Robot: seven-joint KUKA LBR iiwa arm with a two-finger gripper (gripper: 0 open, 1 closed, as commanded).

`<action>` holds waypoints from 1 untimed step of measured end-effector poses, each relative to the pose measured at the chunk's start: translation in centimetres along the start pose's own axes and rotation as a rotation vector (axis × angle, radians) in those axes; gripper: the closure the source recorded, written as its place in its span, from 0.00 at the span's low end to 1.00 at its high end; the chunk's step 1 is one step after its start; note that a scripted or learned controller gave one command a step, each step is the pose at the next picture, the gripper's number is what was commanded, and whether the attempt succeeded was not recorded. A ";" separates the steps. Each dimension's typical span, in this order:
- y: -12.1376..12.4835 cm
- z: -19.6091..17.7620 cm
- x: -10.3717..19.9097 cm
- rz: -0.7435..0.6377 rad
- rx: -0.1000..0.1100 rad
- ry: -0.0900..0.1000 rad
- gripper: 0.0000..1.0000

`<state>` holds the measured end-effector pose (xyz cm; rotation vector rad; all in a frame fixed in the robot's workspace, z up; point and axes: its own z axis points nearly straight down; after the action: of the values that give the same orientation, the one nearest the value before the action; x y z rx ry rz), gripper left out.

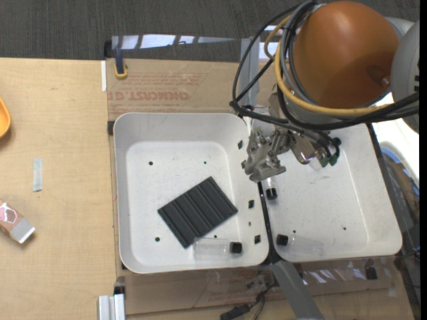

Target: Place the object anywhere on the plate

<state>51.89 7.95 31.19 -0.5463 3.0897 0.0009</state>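
A wooden bench (53, 112) stands over dark carpet, bearing two shallow white bins. The left bin (133, 132) holds a dark ribbed rectangular plate (197, 211), lying flat and turned at an angle, with a small clear object (212, 247) just below it near the front wall. At the divide with the right bin (347, 199) hangs the gripper (264, 167), apart from the plate; whether its jaws are spread or closed cannot be told.

right bin (373, 199): part hidden by arm | orange object (3, 120): cut off
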 end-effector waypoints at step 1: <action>-2.0 5.9 3.8 -0.225 -0.002 0.004 1.00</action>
<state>49.02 4.80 25.25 -0.8916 3.0130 0.0016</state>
